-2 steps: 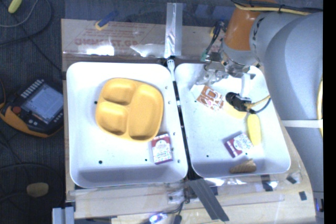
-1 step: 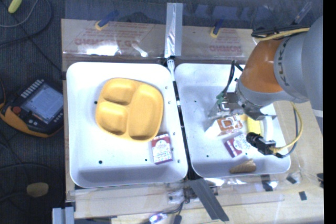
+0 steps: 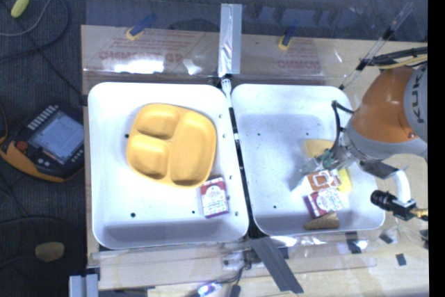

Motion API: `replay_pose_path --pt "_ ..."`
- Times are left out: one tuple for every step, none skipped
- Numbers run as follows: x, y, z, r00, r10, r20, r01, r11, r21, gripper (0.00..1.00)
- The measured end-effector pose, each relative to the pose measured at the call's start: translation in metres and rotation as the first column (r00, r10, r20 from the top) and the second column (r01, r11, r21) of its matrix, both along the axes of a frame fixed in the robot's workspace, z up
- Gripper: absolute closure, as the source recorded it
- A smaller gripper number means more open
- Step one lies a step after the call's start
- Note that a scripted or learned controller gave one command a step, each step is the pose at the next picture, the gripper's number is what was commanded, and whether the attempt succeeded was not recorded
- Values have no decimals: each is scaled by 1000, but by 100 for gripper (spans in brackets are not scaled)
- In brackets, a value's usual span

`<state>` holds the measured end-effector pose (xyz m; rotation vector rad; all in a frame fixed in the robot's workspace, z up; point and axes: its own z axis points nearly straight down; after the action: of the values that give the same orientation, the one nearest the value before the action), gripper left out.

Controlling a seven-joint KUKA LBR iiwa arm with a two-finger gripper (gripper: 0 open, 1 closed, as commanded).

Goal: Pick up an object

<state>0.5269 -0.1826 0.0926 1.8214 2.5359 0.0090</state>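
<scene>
Gripper (image 3: 321, 162) low over right bin's (image 3: 278, 123) packets (image 3: 324, 193), grip unclear, yellow tray (image 3: 172, 143) in left bin (image 3: 111, 149)

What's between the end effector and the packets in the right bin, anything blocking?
Nothing visible. The end effector sits low in the right bin, right at the orange-and-white packet, with the red-and-white packet and a brown item just beyond. The yellow tray and small red packet lie in the left bin.
</scene>
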Motion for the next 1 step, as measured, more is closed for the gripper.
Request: replay_pose_path --pt "11 36 0 981 -195 1 195 981 2 100"
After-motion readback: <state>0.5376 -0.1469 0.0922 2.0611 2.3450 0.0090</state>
